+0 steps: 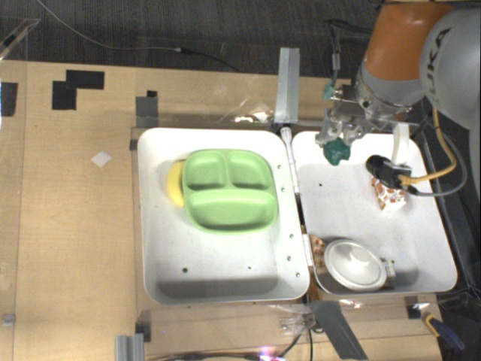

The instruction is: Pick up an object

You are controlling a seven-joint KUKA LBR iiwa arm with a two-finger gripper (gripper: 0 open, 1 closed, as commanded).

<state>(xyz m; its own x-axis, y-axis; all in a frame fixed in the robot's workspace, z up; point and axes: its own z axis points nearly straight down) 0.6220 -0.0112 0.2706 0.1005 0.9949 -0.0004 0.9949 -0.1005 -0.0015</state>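
One green tray (228,189), two bins (218,284)

Just below the fingers of the metal gripper (340,135), a dark teal object (337,152) of matt, rubbery look is seen. Both bins, the left bin (161,269) and the right bin (428,239) under the fingers, appear as smooth white plastic with a faint sheen. Well left of the fingers, a green divided plate (228,189) is shown in smooth, matt plastic. Below the fingers, a small pot (355,263) is seen in brushed, shiny metal. The bench (68,224) looks like pale, matt wood. The orange band (402,32) above the fingers is smooth and softly glossy.
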